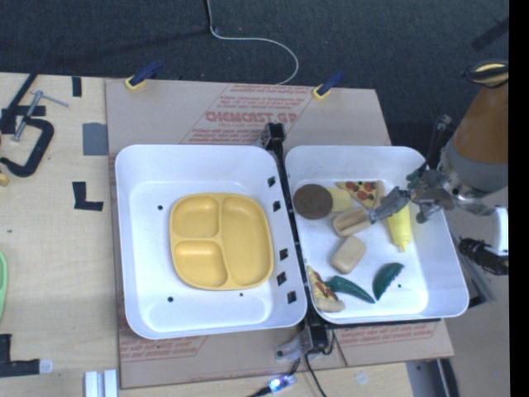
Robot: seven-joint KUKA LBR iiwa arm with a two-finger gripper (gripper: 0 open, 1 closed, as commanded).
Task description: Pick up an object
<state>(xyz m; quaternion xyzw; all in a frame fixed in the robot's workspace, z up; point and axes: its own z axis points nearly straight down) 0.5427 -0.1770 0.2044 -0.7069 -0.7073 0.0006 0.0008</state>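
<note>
Pincer (395,208) of mine hangs over the right bin (430,300), upper middle, w/ fingers spread apart and nothing between them. One fingertip (378,214) sits just above the tan block (350,221); yellow banana-like piece (400,228) lies right beside the other.

Worktop (50,246) is pale wood w/ a cardboard sheet (248,114) under both bins. Left bin (140,304) carries a yellow divided plate (221,241), roughly centred.

Right bin holds the pickable stuff: brown round disc (312,201) near the divider at top left, pizza slice (361,191) just right of it, tan block below those, a second beige chunk (348,255) lower down. Along the front: dark green pepper (350,288), small green leaf-shaped piece (386,278) next to it, and a yellowish item (326,296) against the divider, too small to ID.

Black clamp (25,143) lies on the worktop at far left.
</note>
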